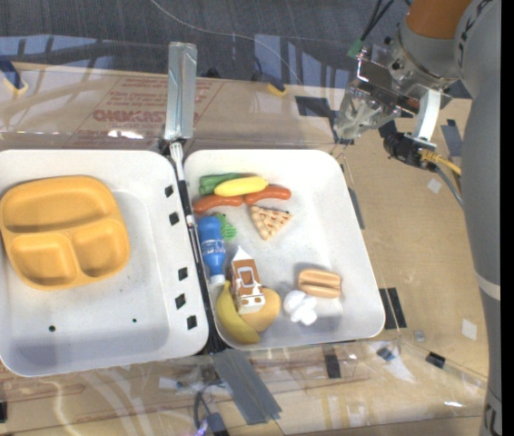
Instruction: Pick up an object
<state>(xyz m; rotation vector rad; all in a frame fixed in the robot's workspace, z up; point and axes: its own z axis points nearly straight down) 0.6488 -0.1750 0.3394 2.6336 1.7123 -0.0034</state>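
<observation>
My gripper [351, 125] hangs above the far right corner of the right bin [352, 243], just outside its rim, with nothing between its fingers. Inside that bin lie a yellow banana-like piece [241, 187], a green piece [219, 180], a red sausage [239, 199], a waffle-patterned pie slice [270, 220], a blue bottle [212, 244], a small orange and white carton [245, 282], a banana [232, 316], a hot dog [320, 283] and a white lump [301, 309].
The left bin [84, 334] holds a yellow divided tray [62, 228]. A metal bar [181, 89] stands at the back between the bins. Cables and a connector [411, 148] hang beside the wrist. Tape strips mark the cardboard bench.
</observation>
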